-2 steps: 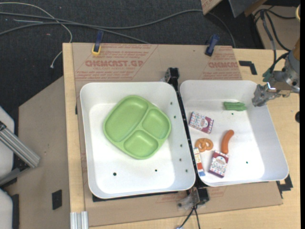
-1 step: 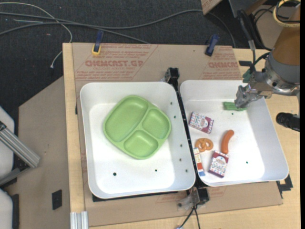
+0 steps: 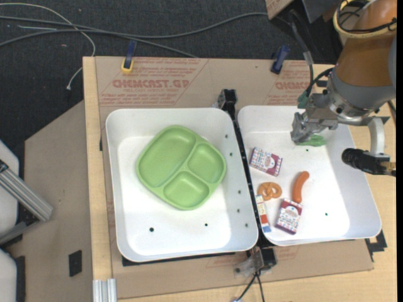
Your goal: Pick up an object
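Observation:
My gripper (image 3: 306,135) hangs low over the back of the right bin (image 3: 356,201), right above a small green object (image 3: 317,141) that is mostly hidden beneath it. Only a green edge peeks out at the gripper's lower right. Further forward in the same bin lie a pink-and-white carton (image 3: 265,161), a pretzel (image 3: 269,190), an orange sausage (image 3: 300,186), a red-and-white carton (image 3: 289,217) and a thin packet (image 3: 260,211) against the left wall. None of these touch the gripper.
The left bin (image 3: 126,187) holds a green divided plate (image 3: 181,167). A black clamp (image 3: 227,98) sits at the back between the bins. The arm's grey body (image 3: 362,74) looms over the right bin's back right corner, with a black part (image 3: 365,161) jutting out beside it.

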Available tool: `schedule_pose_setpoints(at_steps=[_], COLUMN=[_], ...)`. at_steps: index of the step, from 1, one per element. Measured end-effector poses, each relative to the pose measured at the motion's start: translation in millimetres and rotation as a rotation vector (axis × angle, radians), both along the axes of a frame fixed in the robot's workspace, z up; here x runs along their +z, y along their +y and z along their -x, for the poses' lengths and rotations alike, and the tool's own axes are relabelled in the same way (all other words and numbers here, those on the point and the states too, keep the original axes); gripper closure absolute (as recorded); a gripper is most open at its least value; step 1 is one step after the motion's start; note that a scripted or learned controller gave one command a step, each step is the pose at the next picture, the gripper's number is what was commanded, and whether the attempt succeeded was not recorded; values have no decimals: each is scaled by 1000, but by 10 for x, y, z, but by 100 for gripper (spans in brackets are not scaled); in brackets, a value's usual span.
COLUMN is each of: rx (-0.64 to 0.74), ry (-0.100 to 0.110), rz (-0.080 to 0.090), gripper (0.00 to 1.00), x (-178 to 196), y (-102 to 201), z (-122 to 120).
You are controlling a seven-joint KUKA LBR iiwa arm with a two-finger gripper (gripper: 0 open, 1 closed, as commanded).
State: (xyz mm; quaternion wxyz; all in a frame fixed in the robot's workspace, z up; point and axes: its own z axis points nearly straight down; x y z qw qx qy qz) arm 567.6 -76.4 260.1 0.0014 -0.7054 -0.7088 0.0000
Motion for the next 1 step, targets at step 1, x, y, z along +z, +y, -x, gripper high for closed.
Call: schedule_pose_setpoints(at_steps=[1], rx=[1], ry=[1], rz=[0], gripper=[100], x=[-67], y=[594], z=[-9])
